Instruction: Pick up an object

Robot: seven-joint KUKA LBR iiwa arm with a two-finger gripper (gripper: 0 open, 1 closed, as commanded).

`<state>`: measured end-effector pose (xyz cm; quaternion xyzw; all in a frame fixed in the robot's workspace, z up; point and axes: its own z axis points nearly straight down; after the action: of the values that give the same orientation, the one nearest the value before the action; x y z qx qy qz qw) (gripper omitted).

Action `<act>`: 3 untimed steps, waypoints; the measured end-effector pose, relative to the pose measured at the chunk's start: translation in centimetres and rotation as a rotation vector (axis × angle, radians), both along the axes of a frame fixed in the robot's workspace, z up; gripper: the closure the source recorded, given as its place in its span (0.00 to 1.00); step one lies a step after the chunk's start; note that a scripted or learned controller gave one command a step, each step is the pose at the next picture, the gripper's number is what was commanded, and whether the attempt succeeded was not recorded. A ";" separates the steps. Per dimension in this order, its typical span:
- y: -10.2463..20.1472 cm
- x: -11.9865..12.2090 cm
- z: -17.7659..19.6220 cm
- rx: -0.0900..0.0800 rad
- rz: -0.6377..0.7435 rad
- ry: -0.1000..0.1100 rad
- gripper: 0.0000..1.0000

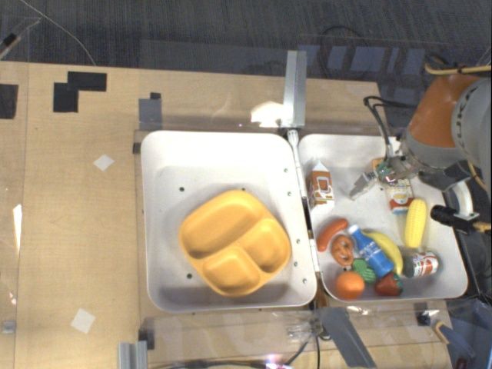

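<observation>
Corn cob (415,222) lies by the right bin's (338,151) right wall; gripper (377,177), fingers spread and empty, risks snagging crowded neighbours.

The wooden bench (69,229) bears two shallow white bins side by side, left bin (165,160) and right bin (342,148).

Two bins sit side by side on the tabletop (69,229). The left bin (165,167) holds a divided tray (234,241) near its front. In the right bin (338,148), a small carton (320,187) stands by the left wall. The pincer (382,174) hangs right of the carton, with a corn cob (415,223) near the right wall. A sausage (332,233), banana (387,250), can (422,265) and what may be an orange (350,284) crowd the front.
</observation>
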<state>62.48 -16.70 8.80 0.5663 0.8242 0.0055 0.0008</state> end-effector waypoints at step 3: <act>34.9 2.6 14.9 0.001 -0.617 0.005 0.00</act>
<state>65.03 18.18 23.71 0.7897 0.6135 0.0038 0.0001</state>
